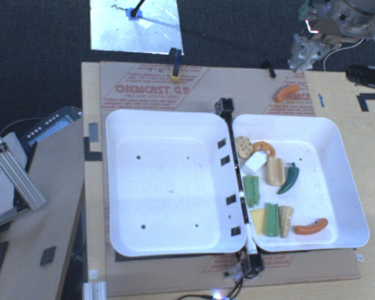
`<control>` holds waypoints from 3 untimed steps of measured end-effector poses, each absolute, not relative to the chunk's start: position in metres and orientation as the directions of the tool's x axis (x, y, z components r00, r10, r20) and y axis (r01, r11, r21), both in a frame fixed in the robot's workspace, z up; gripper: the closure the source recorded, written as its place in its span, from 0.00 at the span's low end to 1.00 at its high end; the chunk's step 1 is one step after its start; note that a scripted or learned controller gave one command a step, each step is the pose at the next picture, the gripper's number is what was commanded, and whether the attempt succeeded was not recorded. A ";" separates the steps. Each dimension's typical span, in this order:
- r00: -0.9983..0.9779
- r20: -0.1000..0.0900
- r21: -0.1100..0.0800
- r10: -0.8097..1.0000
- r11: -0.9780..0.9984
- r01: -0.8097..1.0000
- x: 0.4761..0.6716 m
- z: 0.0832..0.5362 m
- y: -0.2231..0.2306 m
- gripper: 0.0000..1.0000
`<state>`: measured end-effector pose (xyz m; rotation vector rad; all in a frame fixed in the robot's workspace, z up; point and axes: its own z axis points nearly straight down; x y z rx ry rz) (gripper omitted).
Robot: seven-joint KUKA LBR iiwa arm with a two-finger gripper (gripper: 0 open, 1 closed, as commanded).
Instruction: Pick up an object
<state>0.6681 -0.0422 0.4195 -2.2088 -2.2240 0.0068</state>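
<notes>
The arm's hand [302, 54] hangs at the upper right, above the far edge of the desk [337, 92] and well apart from both bins; whether it is spread or pressed together I cannot tell, and nothing shows in its grip. The things to pick lie in the right bin [344, 167], crowded toward its left wall: a round cracker [243, 145] beside an orange pretzel-like ring [264, 148], a white block [255, 162] just below them, a tan bread-like piece [274, 170] touching a dark green pepper [290, 177], a pale green piece [252, 190], then a yellow wedge [258, 220], a green strip [272, 219] and a tan cone [285, 220] side by side, with an orange sausage [310, 227] near the bin's front (the small shapes are too blurred to name surely). A second orange sausage [287, 93] lies outside, on the desk behind the right bin. The left bin [169, 180] sits alongside, its wall touching the right one's.
</notes>
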 end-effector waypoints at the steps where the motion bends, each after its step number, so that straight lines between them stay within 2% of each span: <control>1: -0.009 0.000 0.015 1.000 0.009 1.000 0.668 0.543 -0.002 1.00; 2: -0.006 0.001 -0.013 1.000 0.006 1.000 0.667 0.316 0.028 1.00; 3: -0.011 0.003 0.009 1.000 0.011 1.000 0.669 0.386 0.100 1.00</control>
